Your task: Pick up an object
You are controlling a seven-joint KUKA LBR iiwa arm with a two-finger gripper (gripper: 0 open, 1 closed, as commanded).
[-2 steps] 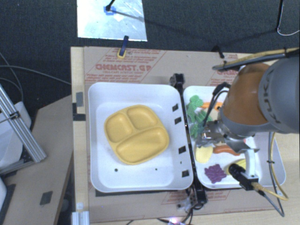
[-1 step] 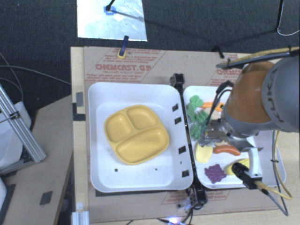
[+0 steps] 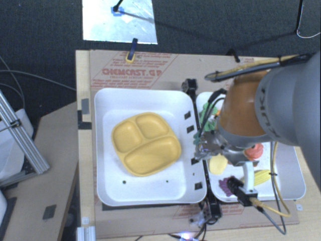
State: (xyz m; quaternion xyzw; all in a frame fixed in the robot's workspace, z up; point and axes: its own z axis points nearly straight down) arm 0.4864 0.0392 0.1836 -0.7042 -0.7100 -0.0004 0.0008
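1. Arm (image 3: 266, 104) hangs low over the right bin (image 3: 296, 185), prob going for the toy food there.
2. Gripper is under the wrist, can't tell its state.
3. Right bin: pale yellow piece (image 3: 218, 164), purple grapes (image 3: 231, 185), corn (image 3: 262, 176), red bit (image 3: 255, 150), something green (image 3: 206, 115).
4. Left bin (image 3: 108, 185): just a yellow divided plate (image 3: 146, 143), lying flat.

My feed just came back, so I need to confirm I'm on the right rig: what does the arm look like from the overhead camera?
The arm is a thick, rounded grey body with a broad orange band above the wrist. Black cables loop along its left side, and a yellow cable trails down toward the bench edge.
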